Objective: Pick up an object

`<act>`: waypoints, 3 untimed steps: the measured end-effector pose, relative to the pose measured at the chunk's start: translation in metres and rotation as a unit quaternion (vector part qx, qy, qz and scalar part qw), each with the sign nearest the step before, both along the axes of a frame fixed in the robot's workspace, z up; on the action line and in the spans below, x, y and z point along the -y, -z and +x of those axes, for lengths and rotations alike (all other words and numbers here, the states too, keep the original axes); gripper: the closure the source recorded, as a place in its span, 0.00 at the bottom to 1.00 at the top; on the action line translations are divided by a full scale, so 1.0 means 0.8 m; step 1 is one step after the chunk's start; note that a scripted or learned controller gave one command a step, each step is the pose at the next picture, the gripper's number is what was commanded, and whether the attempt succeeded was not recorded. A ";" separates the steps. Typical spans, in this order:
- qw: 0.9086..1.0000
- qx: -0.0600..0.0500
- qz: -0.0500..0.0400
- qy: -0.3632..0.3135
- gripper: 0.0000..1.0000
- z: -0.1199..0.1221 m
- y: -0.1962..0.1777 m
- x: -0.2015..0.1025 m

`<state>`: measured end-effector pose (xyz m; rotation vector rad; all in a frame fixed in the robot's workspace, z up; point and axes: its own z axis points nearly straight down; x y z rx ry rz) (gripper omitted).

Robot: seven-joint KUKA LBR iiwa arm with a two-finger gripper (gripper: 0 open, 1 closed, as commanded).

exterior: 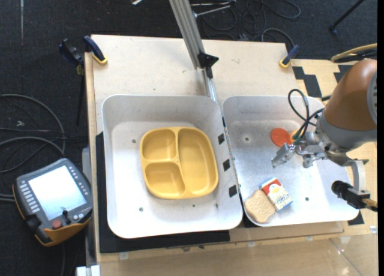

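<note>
In the right bin point(240, 110) lie three small things. An orange disc point(279, 135) rests near the middle, partly under the gripper. A small white, red and yellow carton point(276, 194) and a slice of toast point(259, 206) sit side by side at the front edge. My gripper point(294, 159) hangs over the bin just right of and in front of the disc, well behind the carton. Its fingers stand open with nothing between them.
The left bin point(120, 119) holds a yellow divided plate point(179, 162). A slanted metal pole point(187, 20) rises from behind the wall between the bins. The grey arm with its orange band point(354, 89) covers the right bin's right side. A teach pendant point(51, 200) lies off the bench at left.
</note>
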<state>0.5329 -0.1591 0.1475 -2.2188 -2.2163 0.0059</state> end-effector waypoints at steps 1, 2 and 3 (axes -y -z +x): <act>1.000 0.002 -0.001 0.000 0.00 0.000 0.066 -0.001; 1.000 0.004 -0.001 0.000 1.00 0.001 0.050 -0.001; 1.000 0.006 -0.002 -0.002 1.00 0.006 -0.004 0.004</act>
